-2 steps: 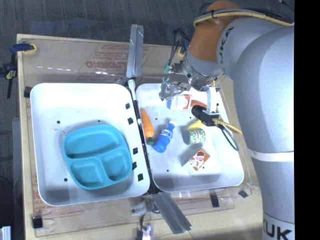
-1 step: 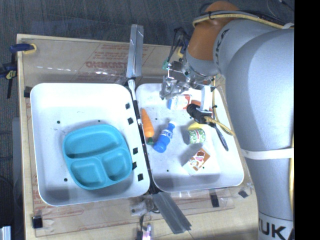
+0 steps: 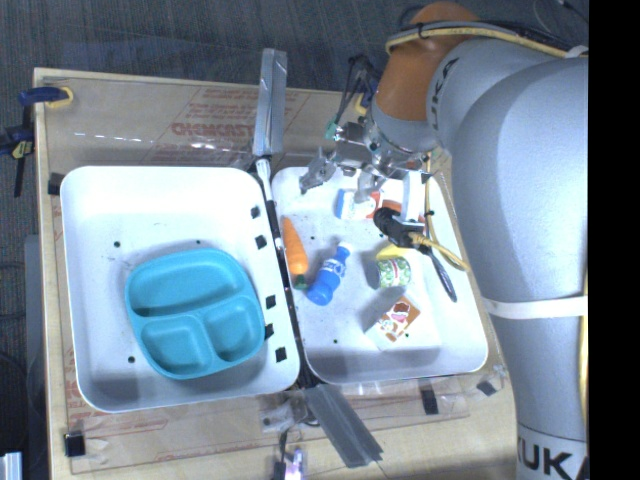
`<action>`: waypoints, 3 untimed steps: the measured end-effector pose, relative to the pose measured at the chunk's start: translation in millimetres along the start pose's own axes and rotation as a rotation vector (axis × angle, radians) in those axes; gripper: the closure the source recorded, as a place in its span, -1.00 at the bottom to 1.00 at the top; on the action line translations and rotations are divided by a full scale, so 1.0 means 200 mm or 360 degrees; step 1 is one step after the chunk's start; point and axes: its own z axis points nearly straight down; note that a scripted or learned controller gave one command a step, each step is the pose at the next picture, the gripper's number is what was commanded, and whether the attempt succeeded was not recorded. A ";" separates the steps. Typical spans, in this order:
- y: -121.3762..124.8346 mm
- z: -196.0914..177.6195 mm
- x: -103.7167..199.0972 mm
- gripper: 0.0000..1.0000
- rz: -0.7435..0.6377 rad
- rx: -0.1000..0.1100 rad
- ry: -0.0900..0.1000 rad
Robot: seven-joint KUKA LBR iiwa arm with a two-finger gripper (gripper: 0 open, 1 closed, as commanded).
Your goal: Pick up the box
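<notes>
While the gripper [image 3: 340, 174] hangs over the right bin [image 3: 455, 353], jaws apart and holding nothing, the arm [image 3: 520, 168] hides that bin's far corner; the box [image 3: 397, 320] bears unreadable print.

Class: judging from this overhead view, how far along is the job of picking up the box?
Done: nothing, since the box lies flat in the right bin. In hand: the gripper hangs over that bin's far end, apart from the box. Left: reaching it, grasping, lifting.

the grey arm [image 3: 520, 168] reaches in from the right, orange band [image 3: 405, 78] above the wrist; its gripper [image 3: 340, 173] hangs low, fingers spread apart.
</notes>
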 end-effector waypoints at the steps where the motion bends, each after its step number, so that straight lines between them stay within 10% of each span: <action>1: -0.06 0.46 -0.24 -1.00 -0.0023 0.0005 -0.0001; 2: -0.06 0.41 -0.24 1.00 -0.0028 0.0007 -0.0001; 3: -0.06 0.41 -0.24 -1.00 -0.0029 0.0007 -0.0001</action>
